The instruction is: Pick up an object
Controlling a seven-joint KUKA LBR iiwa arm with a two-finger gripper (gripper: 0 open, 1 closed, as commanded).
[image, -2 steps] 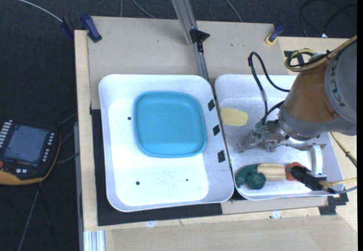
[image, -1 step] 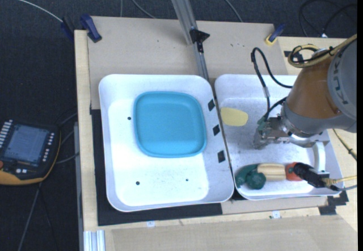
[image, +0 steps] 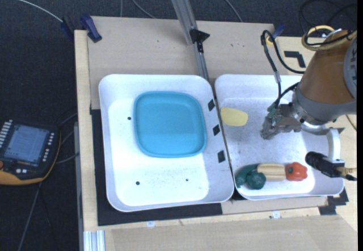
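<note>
Wooden bench [image: 142,45], glossy white bins; blue square plate [image: 170,124]; gripper [image: 273,129] state unclear.

Two bins are set side by side on the bench [image: 142,45]. A plate [image: 170,124] is held in the left bin [image: 116,187]. In the right bin [image: 249,88], a pale piece [image: 234,117] is found far-left, the gripper [image: 271,129] just right of it (above the floor), and three items [image: 272,173] are lined along the near wall.
</note>
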